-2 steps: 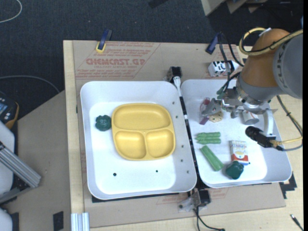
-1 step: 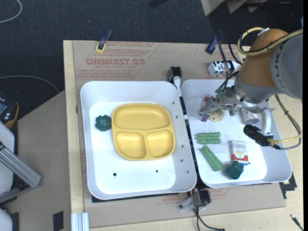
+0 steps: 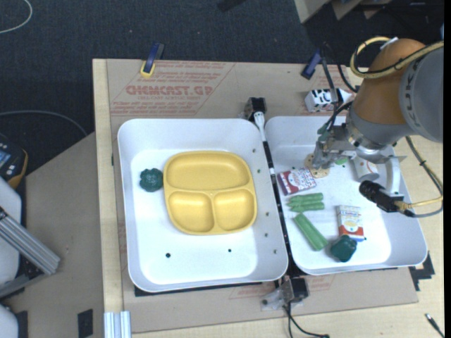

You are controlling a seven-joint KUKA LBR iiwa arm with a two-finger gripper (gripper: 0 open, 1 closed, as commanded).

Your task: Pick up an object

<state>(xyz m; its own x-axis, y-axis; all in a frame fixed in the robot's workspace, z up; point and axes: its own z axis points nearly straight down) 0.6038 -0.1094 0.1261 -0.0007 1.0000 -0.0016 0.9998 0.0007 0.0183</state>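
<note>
My gripper (image 3: 323,159) hangs low over the back left part of the right bin (image 3: 402,248), under the grey wrist and orange band. A small tan thing (image 3: 318,170) shows right at its tip; I cannot tell whether it is held. Just in front lies a red and white packet (image 3: 296,182). Further forward are a bunch of green beans (image 3: 305,203), a green cucumber (image 3: 310,232), a small red and white carton (image 3: 350,221) and a dark green lump (image 3: 343,248).
The left bin (image 3: 134,210) holds a yellow divided plate (image 3: 209,191) and a dark green broccoli piece (image 3: 150,179) at its left. A black cable plug (image 3: 377,196) juts from the arm over the right bin. Clamps sit along the bins' shared rim.
</note>
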